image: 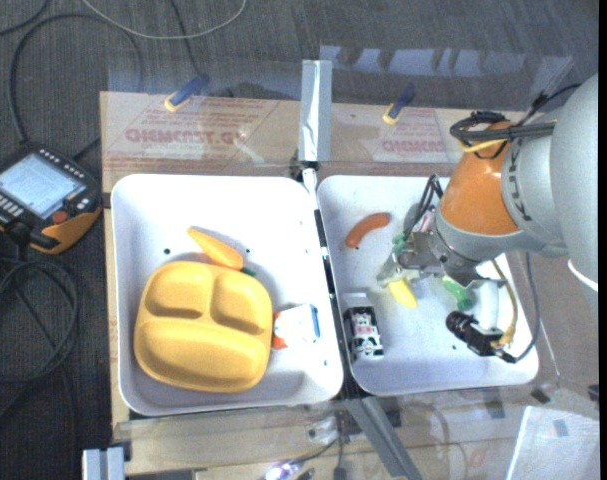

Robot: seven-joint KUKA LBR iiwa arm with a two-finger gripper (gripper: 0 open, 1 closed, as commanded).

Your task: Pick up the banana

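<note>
Dark carpet around bench (123,118); two white bins (123,268) side by side. Hand (408,263) low in right bin, grip state impossible to tell. Yellow banana (402,292) just beneath hand, apparently on bin floor. Lift seemingly yet to come.

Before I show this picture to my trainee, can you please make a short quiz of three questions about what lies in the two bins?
1. True or false: the yellow divided tray lies in the left bin.
2. Which bin holds the sausage? A) left B) right
3. Fill in: the gripper is over the ___ bin, just above the banana.

Key: 1 true. 2 B. 3 right; the view does not settle whether the banana is gripped.
</note>
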